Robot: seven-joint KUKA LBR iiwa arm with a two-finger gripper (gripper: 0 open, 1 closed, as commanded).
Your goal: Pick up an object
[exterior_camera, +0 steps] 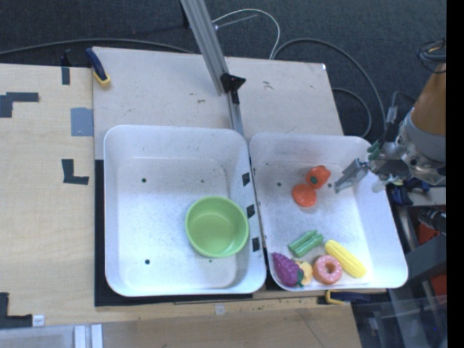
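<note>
Orange toy (311, 187) just beside tool (346, 177)

Arm reaches in from the right, orange band at frame edge. Pincer (346, 177) low, angled left. Nothing visible between its fingers.

I have one fixed camera, mounted above the worktop (167, 85) and looking down at a slant. It sits far enough back to take in both bins, the left bin (130, 151) and the right bin (377, 216), side by side, plus dark floor beyond. The arm (428, 118) enters from my right edge.
</note>
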